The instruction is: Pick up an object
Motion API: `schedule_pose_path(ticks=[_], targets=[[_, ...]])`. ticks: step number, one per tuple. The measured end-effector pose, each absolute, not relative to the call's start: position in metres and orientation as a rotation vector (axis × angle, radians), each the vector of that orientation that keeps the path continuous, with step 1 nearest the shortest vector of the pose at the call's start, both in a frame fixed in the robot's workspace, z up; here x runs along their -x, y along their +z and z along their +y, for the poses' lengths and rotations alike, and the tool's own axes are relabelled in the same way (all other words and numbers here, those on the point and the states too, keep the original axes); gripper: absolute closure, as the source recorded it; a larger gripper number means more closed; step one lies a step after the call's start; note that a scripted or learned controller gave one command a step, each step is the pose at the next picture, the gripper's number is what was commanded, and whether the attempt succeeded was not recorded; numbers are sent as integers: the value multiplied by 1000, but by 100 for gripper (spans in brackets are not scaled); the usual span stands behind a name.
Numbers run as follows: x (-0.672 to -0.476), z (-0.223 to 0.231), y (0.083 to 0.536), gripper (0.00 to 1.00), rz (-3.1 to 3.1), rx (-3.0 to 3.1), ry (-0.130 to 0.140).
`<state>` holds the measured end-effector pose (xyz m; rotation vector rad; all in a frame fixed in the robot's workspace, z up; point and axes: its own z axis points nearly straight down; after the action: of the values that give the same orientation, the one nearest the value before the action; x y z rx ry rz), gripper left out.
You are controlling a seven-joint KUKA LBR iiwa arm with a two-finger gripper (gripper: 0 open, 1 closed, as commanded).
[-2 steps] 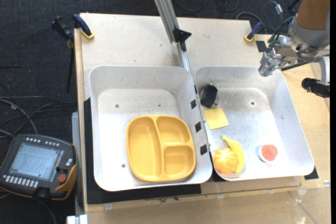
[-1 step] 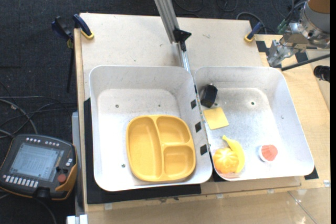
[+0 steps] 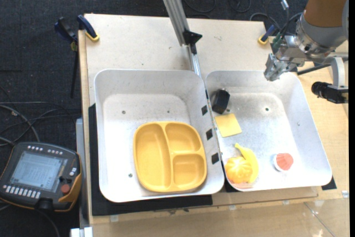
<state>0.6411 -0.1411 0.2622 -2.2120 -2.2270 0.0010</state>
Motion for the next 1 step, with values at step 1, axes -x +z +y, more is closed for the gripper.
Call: schedule_pose_path(ticks=[1], targets=[[-624, -94, 266, 100, -2229, 2212, -1]])
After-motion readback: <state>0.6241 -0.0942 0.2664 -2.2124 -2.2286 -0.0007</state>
